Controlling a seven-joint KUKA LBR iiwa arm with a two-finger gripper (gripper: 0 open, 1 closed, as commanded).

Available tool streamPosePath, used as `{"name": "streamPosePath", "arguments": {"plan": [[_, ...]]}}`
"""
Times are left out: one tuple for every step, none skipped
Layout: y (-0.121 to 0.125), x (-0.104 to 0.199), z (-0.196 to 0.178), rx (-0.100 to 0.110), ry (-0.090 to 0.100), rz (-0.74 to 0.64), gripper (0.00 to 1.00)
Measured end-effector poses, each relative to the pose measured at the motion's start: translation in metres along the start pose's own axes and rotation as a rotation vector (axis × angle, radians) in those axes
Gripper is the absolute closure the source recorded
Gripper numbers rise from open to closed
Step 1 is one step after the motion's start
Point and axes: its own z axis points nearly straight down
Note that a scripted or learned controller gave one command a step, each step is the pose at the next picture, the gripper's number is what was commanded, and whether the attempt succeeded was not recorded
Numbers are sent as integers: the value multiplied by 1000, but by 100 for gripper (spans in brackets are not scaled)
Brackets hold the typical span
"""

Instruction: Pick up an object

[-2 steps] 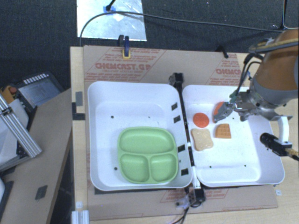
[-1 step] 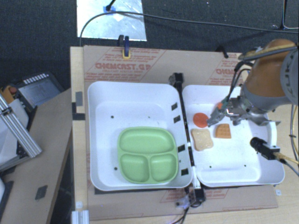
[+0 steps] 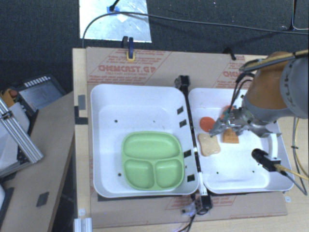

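— Can you read anything from here?
— Red print on the brown board [image 3: 145, 64] under the bins, upper middle of the frame: "CHEMCAST GP". It repeats toward the upper right, but there it's partly hidden and unclear.

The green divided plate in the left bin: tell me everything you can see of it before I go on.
The green divided plate is pale green, looks like smooth plastic, and has a rounded-rectangle outline. Raised ridges split it into three compartments: one long one across the far side, two smaller ones on the near side. It lies flat, right way up, in the near right part of the left bin, close to the wall shared with the right bin. The gripper is apart from it, over the right bin.
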Motion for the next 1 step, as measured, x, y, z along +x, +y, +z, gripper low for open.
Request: {"name": "streamPosePath", "arguments": {"plan": [[2,-1,48,-7,-3,0,0]]}}
